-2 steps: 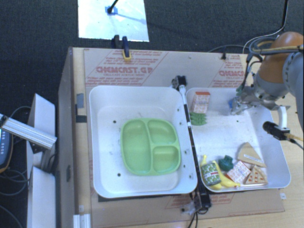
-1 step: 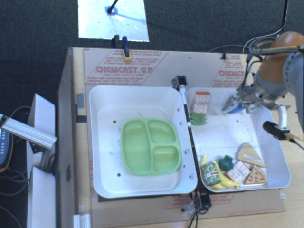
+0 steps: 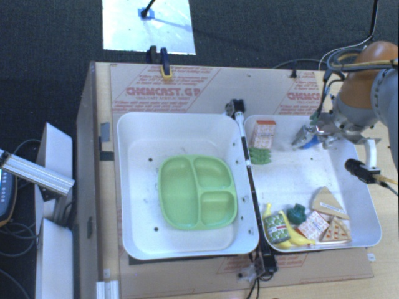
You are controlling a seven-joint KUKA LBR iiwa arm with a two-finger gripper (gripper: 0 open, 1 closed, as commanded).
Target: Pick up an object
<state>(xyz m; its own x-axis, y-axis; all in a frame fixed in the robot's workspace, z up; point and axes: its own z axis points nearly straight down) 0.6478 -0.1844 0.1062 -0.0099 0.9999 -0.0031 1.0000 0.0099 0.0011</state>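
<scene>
My gripper (image 3: pixel 307 138) hangs over the far part of the right bin (image 3: pixel 358 189), just above its bare floor. Left of it, an orange carton (image 3: pixel 264 133) stands at the far left corner, with a small green item (image 3: pixel 260 156) in front of it. Along the bin's near edge lie a banana (image 3: pixel 288 240) with a green-labelled bottle (image 3: pixel 277 225), a dark green piece (image 3: pixel 297 213), a tan wedge (image 3: pixel 328 200), a red-and-white box (image 3: pixel 313 225) and a waffle-patterned slice (image 3: pixel 337 232). Nothing shows under the gripper.
The left bin (image 3: pixel 140 148) holds a light green divided plate (image 3: pixel 198 192). A thin rod (image 3: pixel 244 143) lies along the wall between the bins. The grey arm with its orange band (image 3: pixel 368 73) enters from the right, and a black cable end (image 3: pixel 361 170) juts over the right bin's wall.
</scene>
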